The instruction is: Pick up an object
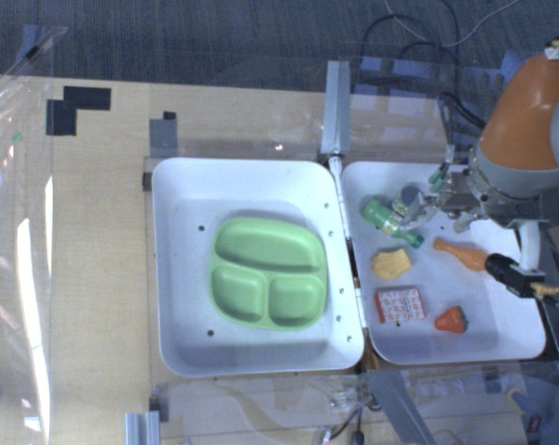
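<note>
Green bottle [387, 219] lying on its side in the right bin [515, 341], near that bin's upper left corner, with the gripper [425, 204] just beside its far end.

Gripper reaching in from the right under an orange-banded wrist [529, 119]; whether open or closed, impossible to tell (fingers too blurred against the bin floor). Below the bottle: yellow lump [391, 263], then red patterned card [400, 304]. Right of the bottle: orange-handled tool [478, 257], and lower still a small red pepper-like piece [451, 320]. Left of the bottle, across the divider, left bin [182, 341] holding a green sectioned tray [268, 272].
</note>
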`<state>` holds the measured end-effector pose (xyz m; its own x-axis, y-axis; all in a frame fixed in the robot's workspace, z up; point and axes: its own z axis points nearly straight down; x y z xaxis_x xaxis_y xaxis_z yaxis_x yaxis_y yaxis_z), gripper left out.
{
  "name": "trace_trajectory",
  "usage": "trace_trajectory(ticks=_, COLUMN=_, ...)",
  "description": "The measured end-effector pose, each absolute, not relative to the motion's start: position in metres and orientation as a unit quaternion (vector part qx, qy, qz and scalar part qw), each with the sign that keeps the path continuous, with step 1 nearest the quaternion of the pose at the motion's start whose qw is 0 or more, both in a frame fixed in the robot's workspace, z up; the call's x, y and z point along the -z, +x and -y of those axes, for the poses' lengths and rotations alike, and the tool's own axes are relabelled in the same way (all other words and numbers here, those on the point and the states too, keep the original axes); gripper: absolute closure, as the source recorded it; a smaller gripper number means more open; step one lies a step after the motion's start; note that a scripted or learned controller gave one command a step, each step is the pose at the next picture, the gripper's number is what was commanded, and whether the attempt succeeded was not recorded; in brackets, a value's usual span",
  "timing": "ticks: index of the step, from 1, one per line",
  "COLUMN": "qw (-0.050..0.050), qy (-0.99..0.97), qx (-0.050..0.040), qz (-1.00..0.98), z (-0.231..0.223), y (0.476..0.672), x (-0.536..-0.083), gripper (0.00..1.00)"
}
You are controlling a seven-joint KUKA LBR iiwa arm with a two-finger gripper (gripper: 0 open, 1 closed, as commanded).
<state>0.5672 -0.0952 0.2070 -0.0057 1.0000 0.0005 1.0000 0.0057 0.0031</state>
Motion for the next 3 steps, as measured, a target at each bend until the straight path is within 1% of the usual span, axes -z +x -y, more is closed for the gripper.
trace_trajectory(ticks=1, qw=0.004, qy=0.733, qx=-0.0036, qz=-0.680, z=0.090, y=0.609, x=-0.088, gripper=0.00)
trace_trajectory(ticks=2, qw=0.005, qy=0.732, qx=-0.0065, qz=-0.681, z=0.088, y=0.612, x=-0.100, gripper=1.00)
trace_trajectory(ticks=3, qw=0.002, qy=0.812, qx=-0.0019, qz=-0.583, z=0.037, y=0.651, x=-0.186, gripper=1.00)
